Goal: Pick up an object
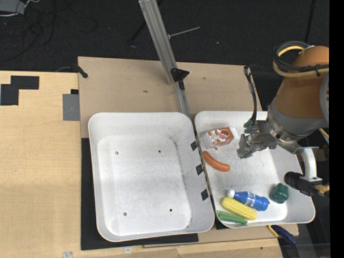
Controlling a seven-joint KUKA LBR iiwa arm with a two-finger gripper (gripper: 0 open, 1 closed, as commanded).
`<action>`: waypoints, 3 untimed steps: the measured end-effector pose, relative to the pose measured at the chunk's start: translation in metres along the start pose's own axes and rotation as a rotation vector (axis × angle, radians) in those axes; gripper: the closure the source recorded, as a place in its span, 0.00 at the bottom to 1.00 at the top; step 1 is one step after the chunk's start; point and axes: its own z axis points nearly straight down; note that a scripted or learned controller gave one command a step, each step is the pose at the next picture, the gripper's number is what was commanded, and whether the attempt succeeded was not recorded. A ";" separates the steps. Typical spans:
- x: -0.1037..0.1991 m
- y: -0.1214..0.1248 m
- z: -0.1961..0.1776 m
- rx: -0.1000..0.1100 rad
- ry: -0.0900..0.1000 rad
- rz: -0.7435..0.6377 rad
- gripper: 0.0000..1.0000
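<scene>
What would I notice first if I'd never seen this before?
Probably the big grey and orange robot arm reaching in from the right, with its gripper hanging over the right bin. Next, the colourful toys in that bin: an orange hot dog near the middle divider, and a yellow corn cob beside a blue bottle at the front. The left bin looks plain white.

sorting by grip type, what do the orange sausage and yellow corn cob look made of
Orange sausage: probably smooth moulded plastic, going by its even colour and rounded ends. Yellow corn cob: likely plastic too, bumpy kernel rows, uniform bright yellow. Neither can be confirmed at this size.
</scene>
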 end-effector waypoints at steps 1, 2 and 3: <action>0.049 0.024 0.016 -0.002 -0.002 0.001 1.00; 0.091 0.042 0.026 -0.002 -0.002 0.002 1.00; 0.140 0.067 0.034 -0.003 -0.002 0.001 1.00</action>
